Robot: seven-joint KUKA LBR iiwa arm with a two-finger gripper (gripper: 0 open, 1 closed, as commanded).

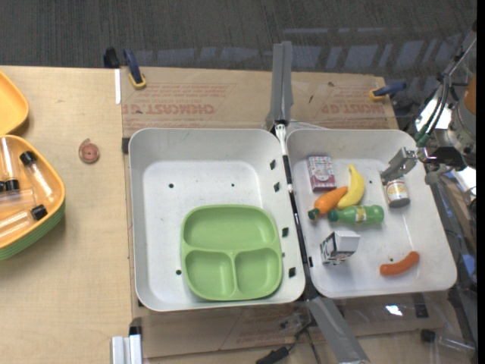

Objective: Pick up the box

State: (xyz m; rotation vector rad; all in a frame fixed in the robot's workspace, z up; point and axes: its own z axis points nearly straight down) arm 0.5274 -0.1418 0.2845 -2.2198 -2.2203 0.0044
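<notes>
The gripper, fingers' state unclear, hovers over the right bin, approach pending toward the box.

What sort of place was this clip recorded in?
Most likely a robotics lab bench set up for pick trials, not a kitchen. Two white bins sit on clamped cardboard; the right one holds toy food such as a banana beside a small box, and the arm's pincer hangs over it.
</notes>
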